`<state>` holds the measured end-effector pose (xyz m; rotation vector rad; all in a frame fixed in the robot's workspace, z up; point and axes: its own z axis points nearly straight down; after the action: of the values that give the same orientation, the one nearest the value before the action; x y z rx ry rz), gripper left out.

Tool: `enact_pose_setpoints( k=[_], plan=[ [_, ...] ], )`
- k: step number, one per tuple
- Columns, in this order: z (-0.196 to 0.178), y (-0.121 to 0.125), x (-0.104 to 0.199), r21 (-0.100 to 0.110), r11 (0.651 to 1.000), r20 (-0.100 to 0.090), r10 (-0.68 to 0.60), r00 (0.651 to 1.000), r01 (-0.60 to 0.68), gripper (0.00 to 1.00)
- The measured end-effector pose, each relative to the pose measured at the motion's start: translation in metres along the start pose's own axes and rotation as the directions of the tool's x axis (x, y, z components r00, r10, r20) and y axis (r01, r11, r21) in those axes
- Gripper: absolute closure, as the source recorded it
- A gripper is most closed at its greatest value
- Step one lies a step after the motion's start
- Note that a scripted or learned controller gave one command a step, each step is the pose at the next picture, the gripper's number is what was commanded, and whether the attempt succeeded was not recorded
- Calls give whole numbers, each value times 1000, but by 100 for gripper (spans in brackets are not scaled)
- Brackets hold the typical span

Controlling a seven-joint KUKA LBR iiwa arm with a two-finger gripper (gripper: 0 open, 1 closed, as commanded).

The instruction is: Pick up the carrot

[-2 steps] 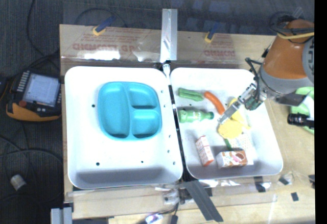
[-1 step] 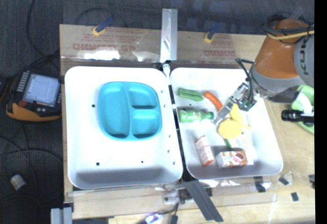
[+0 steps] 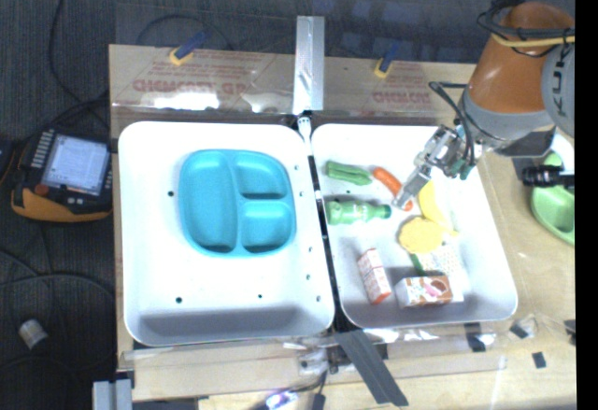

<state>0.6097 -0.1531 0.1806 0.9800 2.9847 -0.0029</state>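
- carrot [image 3: 386, 179]: you have one, in the right bin [image 3: 495, 259], beside one green pod [image 3: 348, 173].
- gripper [image 3: 407, 200] tip sits just beside it; you can't tell the jaw gap.
- one green bottle [image 3: 356, 211], two cartons [image 3: 375, 275], one blue tray [image 3: 237, 201].

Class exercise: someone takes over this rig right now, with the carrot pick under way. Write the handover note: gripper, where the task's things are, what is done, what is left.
Gripper: low in the right bin, its tip right beside the carrot; I cannot tell how it is set, and no grasp is visible.
Carrot: lying on the right bin's floor, near the back, between the green pod-shaped toy and the gripper. The green bottle lies just in front of it.
Done: the arm has reached the carrot.
Left: grasp it and lift it; confirm the carrot is between the fingers before counting it picked.
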Motion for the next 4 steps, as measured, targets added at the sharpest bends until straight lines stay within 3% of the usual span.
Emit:
enact_pose_setpoints(
  k=[1,2,3,4],
  plan=[
    [26,39,-12,-2,990,0,-139,990,139,0],
    [-14,85,-2,-3,930,1,-368,930,368,0],
    [-155,107,52,-4,990,0,-138,990,138,0],
    [-44,70,48,1,994,-2,-110,994,110,0]
  ],
)
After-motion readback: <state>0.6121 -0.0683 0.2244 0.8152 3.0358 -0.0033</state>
